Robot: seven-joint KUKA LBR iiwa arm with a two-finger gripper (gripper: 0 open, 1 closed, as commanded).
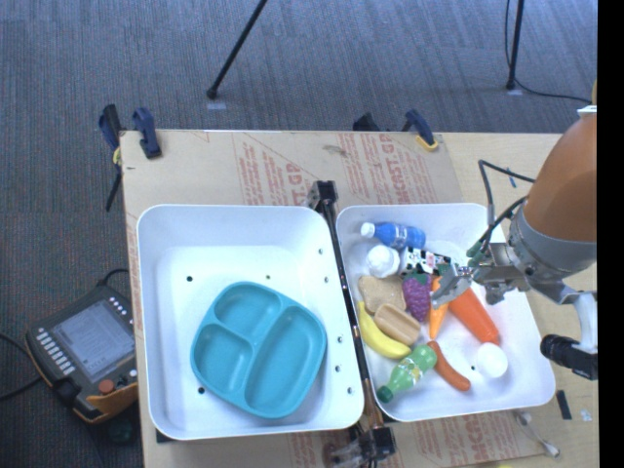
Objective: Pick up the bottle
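Observation:
Three bottles lie in the right bin (534, 390). A blue bottle with a white cap (397, 234) rests near the far wall. A small white bottle (382, 259) sits just in front of it. A green bottle (409, 370) lies tilted near the bin's front, beside a banana (378, 336). My gripper (451, 285) hangs low over the middle of the pile, above purple grapes (417, 296) and an orange carrot (475, 315). It is to the right of the blue and white bottles and apart from them. Nothing shows between its tips.
The right bin also holds a hot dog bun (396, 322), a red sausage (451, 367), a white egg (489, 360) and a black-and-white toy (422, 258). A blue divided plate (258, 349) lies in the left bin (156, 261). A teach pendant (83, 352) sits on the floor at left.

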